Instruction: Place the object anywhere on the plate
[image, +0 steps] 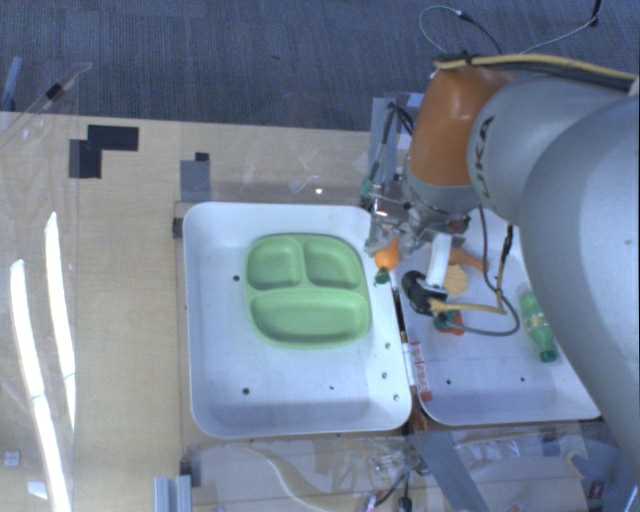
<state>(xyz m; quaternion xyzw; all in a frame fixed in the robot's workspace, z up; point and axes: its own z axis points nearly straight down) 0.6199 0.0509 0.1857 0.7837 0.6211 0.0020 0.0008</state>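
Observation:
A green divided plate lies in the left white bin. My gripper hangs over that bin's right edge, just beyond the plate's upper right corner. Its fingers are shut on a small orange object with a green tip pointing downward. The object hangs beside the plate's rim, not over it.
In the right bin lie a green bottle at the right, a tan-orange item near the wrist, and a small red and green piece. The arm covers the right bin's upper part.

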